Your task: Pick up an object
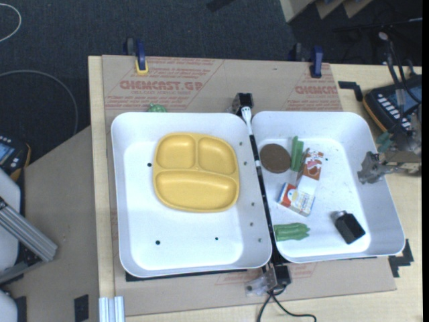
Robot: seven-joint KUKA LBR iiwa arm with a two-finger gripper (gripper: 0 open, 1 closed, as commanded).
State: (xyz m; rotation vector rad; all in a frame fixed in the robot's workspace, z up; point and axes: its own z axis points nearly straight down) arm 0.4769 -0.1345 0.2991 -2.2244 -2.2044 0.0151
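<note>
The right bin [355, 129] holds several small objects. A brown disc [275, 158] lies at its left, with a thin green stick [295, 154] and a red-and-white packet [313, 165] beside it. Below them sits a red-and-white carton [297, 198]. A green toy piece [291, 231] rests near the front left corner and a black block [349, 227] near the front right. My gripper [371, 168] hangs at the bin's right rim, apart from all the objects, with nothing seen in it.
The left bin [134, 233] carries a yellow divided plate [196, 172]. Blue clamps [140, 56] [316, 62] pin the brown board at the back. Cables and a black device [395, 106] crowd the far right. A small green item [157, 109] lies behind the left bin.
</note>
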